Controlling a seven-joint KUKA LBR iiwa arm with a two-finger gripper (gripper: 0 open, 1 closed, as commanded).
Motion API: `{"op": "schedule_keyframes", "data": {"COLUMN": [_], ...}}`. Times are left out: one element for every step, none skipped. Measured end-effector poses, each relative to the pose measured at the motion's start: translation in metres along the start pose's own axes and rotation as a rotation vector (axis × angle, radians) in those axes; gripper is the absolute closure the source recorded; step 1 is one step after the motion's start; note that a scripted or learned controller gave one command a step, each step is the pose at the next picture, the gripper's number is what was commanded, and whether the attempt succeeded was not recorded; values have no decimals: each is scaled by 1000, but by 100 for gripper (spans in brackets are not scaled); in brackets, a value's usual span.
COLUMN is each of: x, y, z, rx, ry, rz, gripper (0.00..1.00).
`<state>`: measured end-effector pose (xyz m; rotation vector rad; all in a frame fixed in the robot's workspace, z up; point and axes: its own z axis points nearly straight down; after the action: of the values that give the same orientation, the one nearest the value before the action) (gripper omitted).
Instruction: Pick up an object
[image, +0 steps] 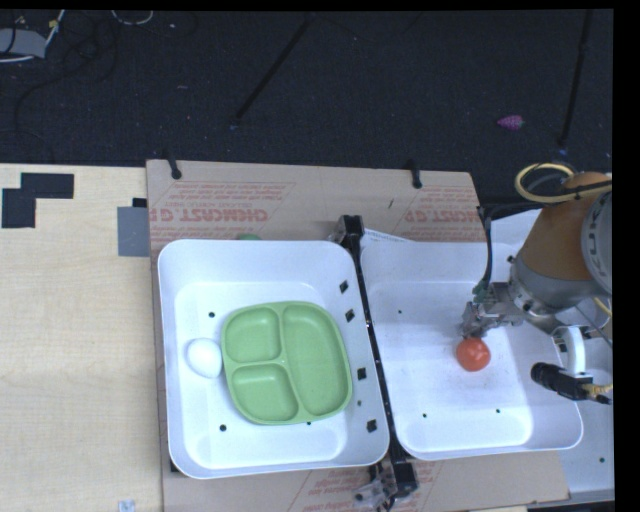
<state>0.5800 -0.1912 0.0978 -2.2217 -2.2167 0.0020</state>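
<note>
Fingers of the gripper (480, 322) hang low over the right bin (430, 420), but they are too small and dark in this view to tell whether they are spread or closed. Just below them, and seemingly apart from them, a small red-orange ball (473, 354) rests on the floor of that bin, not visibly between them. Behind the fingers, toward the view's right, the grey arm (560, 270) with its orange band leans in over the bin's edge.

Well away from the fingers, to the view's left across the dark divider (366, 340) between the containers, sits the left bin (190, 290). It holds a green plate (285, 361) with three compartments, lying flat. A white egg-shaped object (204, 357) lies against the plate's far side from the fingers. Both bins sit on a cardboard sheet (300, 205).
</note>
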Motion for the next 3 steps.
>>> {"op": "schedule_keyframes", "data": {"x": [-3, -13, -13], "y": [1, 1, 1], "z": [-63, -123, -124], "rx": [-6, -7, -2], "ry": [-2, -3, -1], "rz": [-3, -2, -4], "gripper": [100, 100, 100]}}
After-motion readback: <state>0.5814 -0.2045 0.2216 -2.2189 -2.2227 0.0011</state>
